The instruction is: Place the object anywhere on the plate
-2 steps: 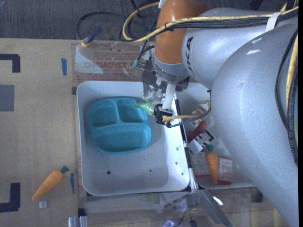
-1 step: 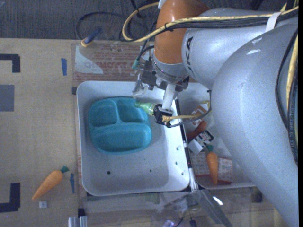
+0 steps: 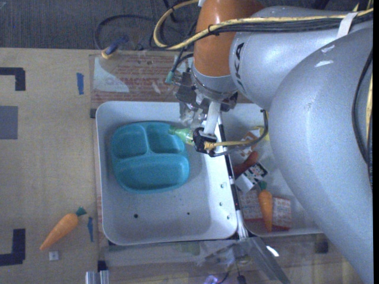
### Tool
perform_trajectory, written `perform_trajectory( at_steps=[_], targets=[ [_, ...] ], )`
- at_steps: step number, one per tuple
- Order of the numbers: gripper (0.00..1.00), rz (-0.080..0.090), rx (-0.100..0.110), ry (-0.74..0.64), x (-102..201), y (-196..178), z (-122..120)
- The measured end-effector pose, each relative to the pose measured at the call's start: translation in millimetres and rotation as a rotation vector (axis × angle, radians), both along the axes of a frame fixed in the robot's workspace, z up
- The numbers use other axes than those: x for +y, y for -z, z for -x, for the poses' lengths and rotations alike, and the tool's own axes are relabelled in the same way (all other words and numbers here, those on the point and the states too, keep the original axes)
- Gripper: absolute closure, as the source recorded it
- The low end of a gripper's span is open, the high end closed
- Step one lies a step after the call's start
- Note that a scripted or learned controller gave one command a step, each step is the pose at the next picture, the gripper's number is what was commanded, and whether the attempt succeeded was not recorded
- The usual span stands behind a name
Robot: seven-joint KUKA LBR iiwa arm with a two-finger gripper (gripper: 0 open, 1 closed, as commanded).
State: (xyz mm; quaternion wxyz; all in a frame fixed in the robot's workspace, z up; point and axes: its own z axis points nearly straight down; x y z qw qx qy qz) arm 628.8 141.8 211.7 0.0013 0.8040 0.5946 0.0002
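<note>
Roughly, by item:
Jaws: the gripper hangs over the right rim of the plate, at about 3 o'clock from the plate's middle; how far the jaws stand apart I cannot tell, the wrist hides them.
Object: a small yellow-green object lies right at the jaws' tip, touching the plate's upper right corner; whether it is gripped cannot be told.
Plate: one blue plate with three compartments, in the left bin, toward its 11 o'clock part.
Bins: two white ones side by side; the right bin lies mostly under the arm.
Carrots: two, one carrot in the right bin at 6 o'clock, one loose carrot on the counter at 8 o'clock of the left bin.
Other: a few small items crowd the right bin, too hidden to name.
</note>
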Motion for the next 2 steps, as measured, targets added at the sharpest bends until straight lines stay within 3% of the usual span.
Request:
perform_trajectory(
  at_steps=[1, 2],
  targets=[
    [0.00, 0.000, 0.001, -0.001, 0.6, 0.2, 0.2],
    [1.00, 0.001, -0.001, -0.003, 1.3, -10.1, -0.3]
  ],
)
